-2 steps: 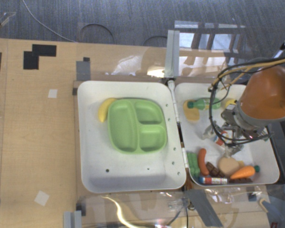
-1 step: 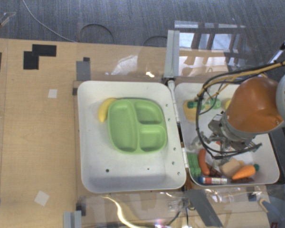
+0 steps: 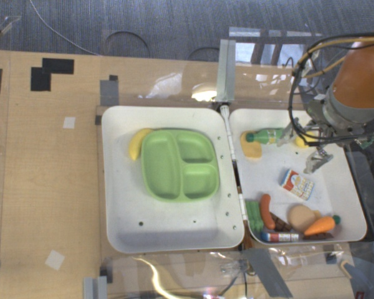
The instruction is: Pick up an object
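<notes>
Camera view: the gripper (image 3: pixel 316 159) – whether spread or closed I cannot tell – hangs just above-right of the small carton (image 3: pixel 297 184), which lies slanted in the right bin (image 3: pixel 355 195).

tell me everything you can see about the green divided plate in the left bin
The green plate is a light green tray with rounded corners, plastic by its look, moulded into three compartments: one long one along its left side and two smaller ones on its right. It lies flat and right way up in the middle of the left bin. All three compartments hold nothing. A yellow banana lies at its upper left corner, partly tucked under or against the rim. Nothing else touches it.
</notes>
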Tool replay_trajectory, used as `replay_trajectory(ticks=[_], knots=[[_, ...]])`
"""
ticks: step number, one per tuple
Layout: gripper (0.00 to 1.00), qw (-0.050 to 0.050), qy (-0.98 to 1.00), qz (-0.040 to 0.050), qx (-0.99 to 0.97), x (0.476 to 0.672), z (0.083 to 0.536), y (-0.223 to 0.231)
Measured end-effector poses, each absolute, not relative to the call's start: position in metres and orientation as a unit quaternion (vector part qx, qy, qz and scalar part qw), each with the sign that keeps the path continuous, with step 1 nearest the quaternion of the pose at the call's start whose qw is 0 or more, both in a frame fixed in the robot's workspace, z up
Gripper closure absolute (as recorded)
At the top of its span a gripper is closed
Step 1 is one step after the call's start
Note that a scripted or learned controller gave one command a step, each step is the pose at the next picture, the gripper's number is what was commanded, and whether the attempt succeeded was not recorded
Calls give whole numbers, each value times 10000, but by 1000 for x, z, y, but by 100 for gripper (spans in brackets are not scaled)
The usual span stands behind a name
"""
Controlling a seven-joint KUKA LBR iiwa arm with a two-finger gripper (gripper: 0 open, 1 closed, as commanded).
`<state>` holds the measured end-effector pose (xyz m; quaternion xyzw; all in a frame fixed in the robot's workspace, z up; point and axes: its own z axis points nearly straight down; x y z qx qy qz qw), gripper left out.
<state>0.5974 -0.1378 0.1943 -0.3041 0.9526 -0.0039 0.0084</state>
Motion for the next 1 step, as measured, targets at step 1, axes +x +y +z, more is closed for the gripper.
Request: replay_trajectory(ticks=[1], knots=[[0,112,9478,-54,-3186,599,104,-161]])
